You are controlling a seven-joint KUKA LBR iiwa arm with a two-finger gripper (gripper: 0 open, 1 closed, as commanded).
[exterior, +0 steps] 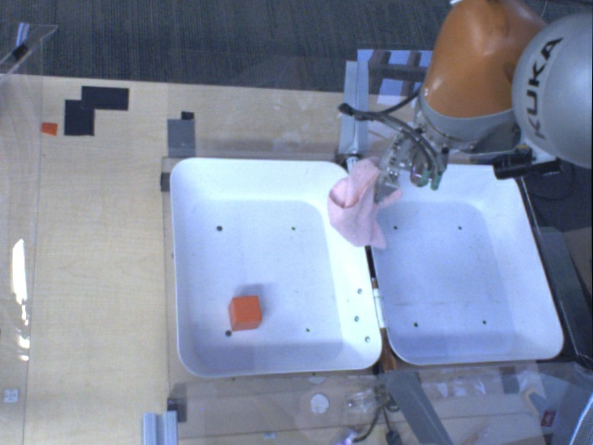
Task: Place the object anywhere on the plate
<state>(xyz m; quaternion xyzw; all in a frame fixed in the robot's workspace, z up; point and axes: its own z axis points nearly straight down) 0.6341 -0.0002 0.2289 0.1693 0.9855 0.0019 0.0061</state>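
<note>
A limp pink cloth [357, 209] hangs from the tips of my gripper [394, 174] above the seam between the two bins, at their far edge. Its top corner is pinched between the fingers and the rest droops down over the left bin's right rim. The gripper is shut on the cloth and sits under the orange band of the arm [473, 54], which reaches in from the upper right. A small orange cube [246, 312] lies in the left white bin [278, 248], near its front left. The right white bin [463, 276] lies below and to the right of the gripper.
Black blocks [93, 108] and a small orange square [49, 129] sit on the wooden bench at the far left. A grey bracket [182, 135] stands by the left bin's far corner. A blue-grey frame [371, 82] rises behind the bins.
</note>
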